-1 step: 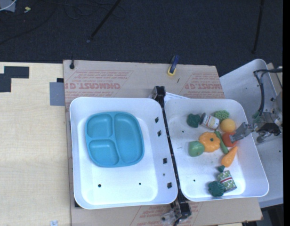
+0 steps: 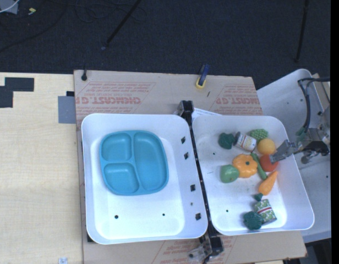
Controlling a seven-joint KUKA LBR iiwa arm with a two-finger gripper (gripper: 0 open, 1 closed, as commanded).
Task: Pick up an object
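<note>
The right white bin [image 2: 301,202] holds several toy foods. They include a yellow lemon [image 2: 266,146], a red tomato [image 2: 266,163], an orange pepper [image 2: 245,165], a green apple [image 2: 229,174], a carrot [image 2: 267,184], a small jar [image 2: 246,142] and a dark green broccoli [image 2: 227,141]. A green packet [image 2: 264,209] and another dark green piece [image 2: 252,220] lie near the front. My gripper [image 2: 282,150] reaches in from the right, low over the bin's right side. Its tip is right beside the lemon and the tomato. Nothing is visibly held.
The left white bin [image 2: 98,213] holds a blue divided plate [image 2: 134,163]. A black hinge strip [image 2: 192,164] runs between the bins. The arm's cables and links [image 2: 315,131] hang over the right bin's right rim. A yellow-blue clamp [image 2: 202,77] sits on the cardboard behind.
</note>
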